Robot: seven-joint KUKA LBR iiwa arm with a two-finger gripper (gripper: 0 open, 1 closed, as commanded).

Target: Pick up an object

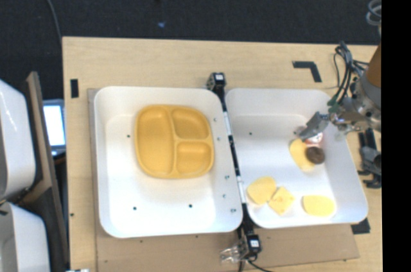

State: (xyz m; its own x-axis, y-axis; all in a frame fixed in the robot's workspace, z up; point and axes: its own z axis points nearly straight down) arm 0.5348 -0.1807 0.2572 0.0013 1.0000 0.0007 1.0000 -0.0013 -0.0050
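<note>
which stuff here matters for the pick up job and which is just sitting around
For the job:
- gripper, low over the right bin
- yellow piece and small brown piece just below the gripper
- three yellow pieces near that bin's front edge

Just lying about:
- yellow divided plate in the left bin
- wooden bench
- cables at the right

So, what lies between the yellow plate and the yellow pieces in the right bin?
The two bins' touching rims and bare white floor, seen in the camera view.
</note>
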